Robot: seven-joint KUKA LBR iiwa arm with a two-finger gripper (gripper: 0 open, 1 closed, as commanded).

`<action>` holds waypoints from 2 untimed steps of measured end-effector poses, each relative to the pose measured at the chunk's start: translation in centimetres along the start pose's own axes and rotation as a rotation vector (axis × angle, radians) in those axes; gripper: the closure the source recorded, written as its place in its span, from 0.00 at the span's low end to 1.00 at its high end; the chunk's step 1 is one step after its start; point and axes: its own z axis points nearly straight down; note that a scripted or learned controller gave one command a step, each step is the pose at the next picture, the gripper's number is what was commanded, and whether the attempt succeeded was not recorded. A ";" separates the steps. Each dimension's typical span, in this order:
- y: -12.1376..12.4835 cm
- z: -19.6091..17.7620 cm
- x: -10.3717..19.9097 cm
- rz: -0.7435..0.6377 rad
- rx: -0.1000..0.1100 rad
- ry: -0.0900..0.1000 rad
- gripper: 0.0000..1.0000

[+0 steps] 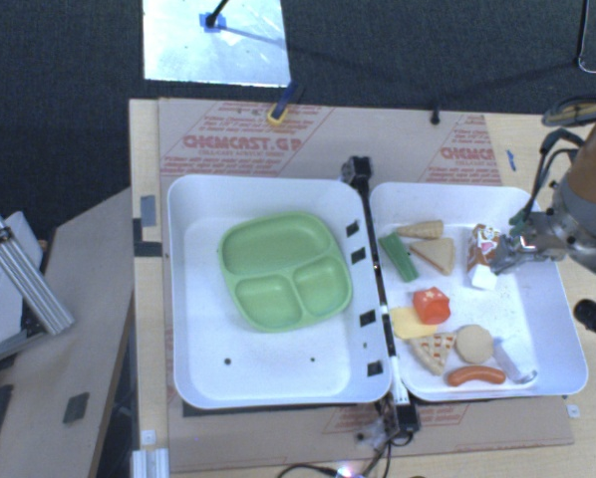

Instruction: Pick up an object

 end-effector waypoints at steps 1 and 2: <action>3.4 0.9 3.7 -0.003 -0.001 0.000 1.00; 7.5 1.4 7.2 -0.004 -0.002 0.001 1.00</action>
